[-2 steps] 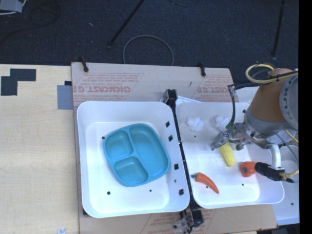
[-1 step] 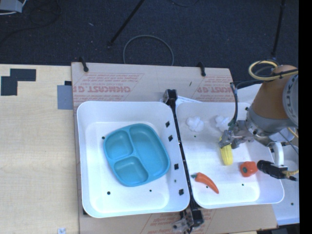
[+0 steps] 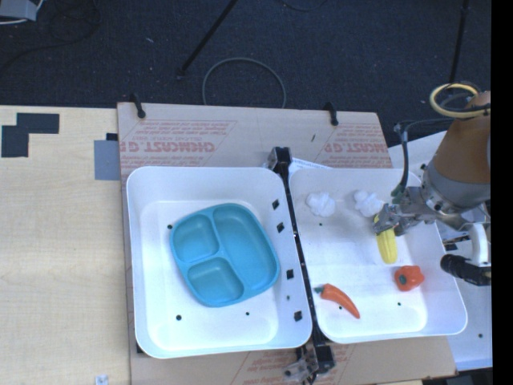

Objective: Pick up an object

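Observation:
In the right bin (image 3: 433, 319) lie a yellow corn cob (image 3: 387, 247), an orange-red pepper (image 3: 408, 277), a carrot (image 3: 340, 297) and two white crumpled pieces (image 3: 322, 204) (image 3: 368, 202). My gripper (image 3: 390, 222) hangs low over the bin, right at the upper end of the corn cob. The arm comes in from the right, with its orange band (image 3: 469, 147) above the wrist.
The left bin (image 3: 152, 215) holds a blue divided plate (image 3: 224, 253). A black divider (image 3: 292, 255) runs between the two bins. A cardboard sheet (image 3: 240, 139) lies under and behind the bins, on a wooden bench (image 3: 56, 255).

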`<state>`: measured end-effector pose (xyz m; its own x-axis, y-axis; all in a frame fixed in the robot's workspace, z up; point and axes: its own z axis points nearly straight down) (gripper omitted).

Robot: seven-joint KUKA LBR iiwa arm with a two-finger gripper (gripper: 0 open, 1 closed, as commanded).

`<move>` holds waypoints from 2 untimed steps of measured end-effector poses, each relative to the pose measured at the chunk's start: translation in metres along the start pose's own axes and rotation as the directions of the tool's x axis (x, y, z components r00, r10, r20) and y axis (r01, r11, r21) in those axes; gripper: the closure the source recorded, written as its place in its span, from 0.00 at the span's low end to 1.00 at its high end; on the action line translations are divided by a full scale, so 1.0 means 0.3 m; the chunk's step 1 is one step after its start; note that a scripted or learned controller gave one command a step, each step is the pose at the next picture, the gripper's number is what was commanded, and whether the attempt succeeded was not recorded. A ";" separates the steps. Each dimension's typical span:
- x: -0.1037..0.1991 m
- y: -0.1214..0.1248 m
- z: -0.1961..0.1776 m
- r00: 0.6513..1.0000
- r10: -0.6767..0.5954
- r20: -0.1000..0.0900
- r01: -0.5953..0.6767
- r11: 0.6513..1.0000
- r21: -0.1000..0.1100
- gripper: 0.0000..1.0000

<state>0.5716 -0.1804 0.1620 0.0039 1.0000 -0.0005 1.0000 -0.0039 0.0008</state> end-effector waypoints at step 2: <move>-0.009 0.022 -0.235 1.000 -0.005 0.000 0.005 1.000 0.000 1.00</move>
<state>0.5781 -0.1830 0.2325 -0.0010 1.0000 -0.0002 1.0000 0.0010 0.0007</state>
